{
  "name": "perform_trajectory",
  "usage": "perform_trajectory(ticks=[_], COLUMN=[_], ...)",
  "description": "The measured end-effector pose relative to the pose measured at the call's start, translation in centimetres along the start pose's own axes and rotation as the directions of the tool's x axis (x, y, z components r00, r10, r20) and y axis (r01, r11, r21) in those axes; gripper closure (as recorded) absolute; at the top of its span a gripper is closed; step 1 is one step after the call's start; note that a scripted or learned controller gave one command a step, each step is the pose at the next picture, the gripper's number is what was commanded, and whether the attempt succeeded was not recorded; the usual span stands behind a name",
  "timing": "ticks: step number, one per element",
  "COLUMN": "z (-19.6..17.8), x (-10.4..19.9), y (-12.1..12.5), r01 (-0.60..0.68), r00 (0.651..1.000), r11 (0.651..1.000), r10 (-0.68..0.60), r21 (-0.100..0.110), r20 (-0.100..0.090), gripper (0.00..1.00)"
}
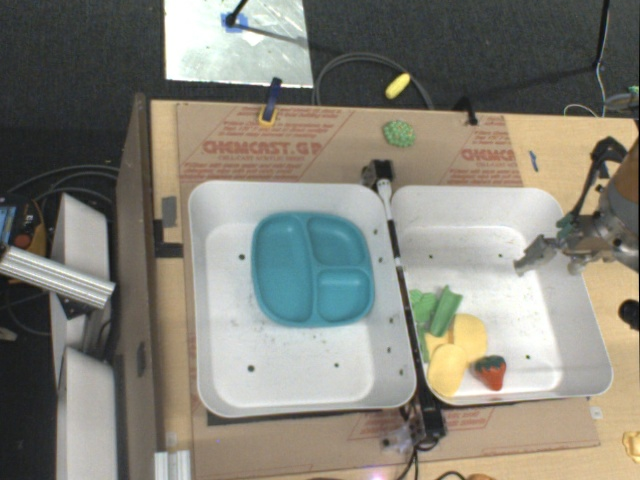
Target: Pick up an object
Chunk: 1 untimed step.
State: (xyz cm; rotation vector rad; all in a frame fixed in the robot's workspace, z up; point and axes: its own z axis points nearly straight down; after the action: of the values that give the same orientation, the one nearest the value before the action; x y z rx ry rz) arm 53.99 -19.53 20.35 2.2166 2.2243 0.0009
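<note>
In the right bin point(480, 213), several toy foods lie in a cluster at the front left corner: green bean-like pieces point(435, 308), two yellow pieces point(455, 353) and a small red strawberry point(489, 370). My gripper point(535, 253) hangs over the right side of that bin, up and to the right of the cluster and well apart from it. Nothing is visibly held in it. A blue divided plate point(312, 269) lies in the middle of the left bin point(225, 368).
A green knobbly ball point(399, 133) rests on the cardboard behind the bins, and a yellow object point(398, 86) lies beyond it by a cable. A black divider point(398, 278) separates the bins. The arm point(620, 208) enters at the right edge.
</note>
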Motion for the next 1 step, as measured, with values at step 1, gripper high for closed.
perform_trajectory(ticks=[1], z=[0.65], x=[4.9], y=[-5.53], r01=[0.003], r00=[1.0], r11=[1.0], r10=[-0.003], r21=[0.004], r20=[-0.003], gripper=[0.0])
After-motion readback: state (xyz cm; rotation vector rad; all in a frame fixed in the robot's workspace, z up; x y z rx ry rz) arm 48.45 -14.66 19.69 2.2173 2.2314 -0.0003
